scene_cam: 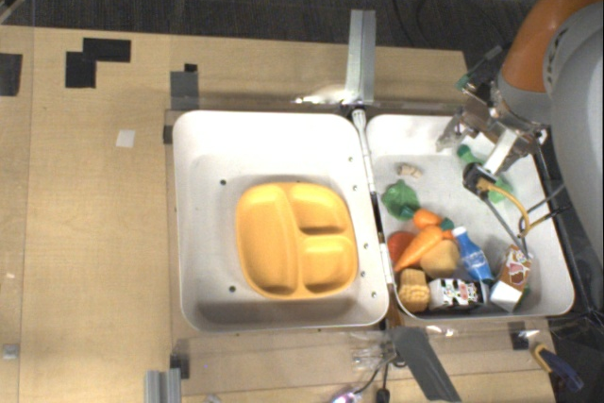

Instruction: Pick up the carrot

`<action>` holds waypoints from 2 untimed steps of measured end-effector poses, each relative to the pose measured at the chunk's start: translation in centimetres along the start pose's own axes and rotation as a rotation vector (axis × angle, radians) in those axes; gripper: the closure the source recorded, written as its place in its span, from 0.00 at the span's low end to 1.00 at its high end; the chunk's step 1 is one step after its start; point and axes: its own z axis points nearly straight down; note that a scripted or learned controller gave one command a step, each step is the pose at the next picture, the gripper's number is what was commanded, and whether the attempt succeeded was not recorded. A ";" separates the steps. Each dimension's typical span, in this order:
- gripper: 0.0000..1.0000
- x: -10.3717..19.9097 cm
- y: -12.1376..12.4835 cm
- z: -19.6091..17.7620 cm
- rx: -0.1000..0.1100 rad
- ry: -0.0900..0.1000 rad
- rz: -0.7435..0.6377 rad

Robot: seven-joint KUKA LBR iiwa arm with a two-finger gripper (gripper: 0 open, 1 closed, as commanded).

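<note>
The carrot (pixel 421 247), an orange cone, lies slantwise in the right bin (pixel 429 156), in the pile of toy food near the bin's front left. My gripper (pixel 478 156) hangs over the bin's back right part, well behind and to the right of the carrot, apart from it. Nothing shows in it. The grey arm with its orange band (pixel 543 33) reaches in from the right edge.
Around the carrot lie a green broccoli (pixel 401 198), a blue bottle (pixel 470 256), a corn cob (pixel 412 290), a small milk carton (pixel 457 294) and a brown carton (pixel 514 270). A yellow divided plate (pixel 295 236) sits in the left bin (pixel 203 203).
</note>
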 end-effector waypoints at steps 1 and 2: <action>0.00 -0.4 -5.0 7.8 -0.010 0.006 -0.340; 0.00 -6.2 -11.1 7.8 -0.014 0.009 -0.029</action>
